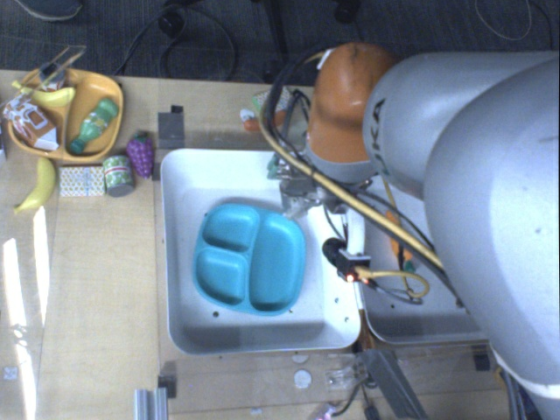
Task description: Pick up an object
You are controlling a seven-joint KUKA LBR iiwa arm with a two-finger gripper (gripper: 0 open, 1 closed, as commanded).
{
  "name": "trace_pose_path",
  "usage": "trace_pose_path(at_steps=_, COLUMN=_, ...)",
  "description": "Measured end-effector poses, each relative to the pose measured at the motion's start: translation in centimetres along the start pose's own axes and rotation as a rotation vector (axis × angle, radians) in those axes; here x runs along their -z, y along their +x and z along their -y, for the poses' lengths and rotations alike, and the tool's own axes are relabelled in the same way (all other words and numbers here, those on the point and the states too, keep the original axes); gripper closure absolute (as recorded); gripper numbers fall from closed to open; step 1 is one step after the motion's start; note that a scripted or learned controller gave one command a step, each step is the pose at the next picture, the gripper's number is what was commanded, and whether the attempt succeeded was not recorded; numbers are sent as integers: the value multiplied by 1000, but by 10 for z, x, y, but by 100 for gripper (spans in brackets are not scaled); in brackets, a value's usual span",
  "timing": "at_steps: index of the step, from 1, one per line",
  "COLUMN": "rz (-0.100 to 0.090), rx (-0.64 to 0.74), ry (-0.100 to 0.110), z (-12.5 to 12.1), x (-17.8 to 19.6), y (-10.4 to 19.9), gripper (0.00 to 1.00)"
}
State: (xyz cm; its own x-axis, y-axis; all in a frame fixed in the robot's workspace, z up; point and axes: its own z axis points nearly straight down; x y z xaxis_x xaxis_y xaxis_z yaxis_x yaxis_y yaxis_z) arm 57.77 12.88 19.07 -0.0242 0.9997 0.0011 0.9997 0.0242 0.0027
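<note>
**One plate in the bin, with the arm poised at its upper right corner**

One gripper hangs below the orange band of the arm, low over the left bin, near that bin's far right side. Cables and the wrist housing crowd around it, so whether it is open or closed cannot be told, and nothing can be seen held in it. It sits just above the upper right edge of the blue divided plate, which looks like a sensible place to come down: a raised rim gives a two-finger tool something thin to pinch, whereas the flat compartments offer nothing to close on.

That plate lies flat in the middle of the left bin, compartments up, apart from the bin walls on every side. It is the likely thing to pick up, and it appears not yet lifted.

Further out, the right bin is mostly covered by the grey arm. Off the bins to the left, a yellow bowl holds a green bottle and other small goods, with a banana, a small can and a bunch of purple grapes beside it on the bench, well apart from the gripper, presumably set aside.
</note>
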Motion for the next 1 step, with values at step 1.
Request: trace_pose_path(at_steps=1, rz=0, rx=0, ry=0, z=0, x=0, y=0, gripper=0)
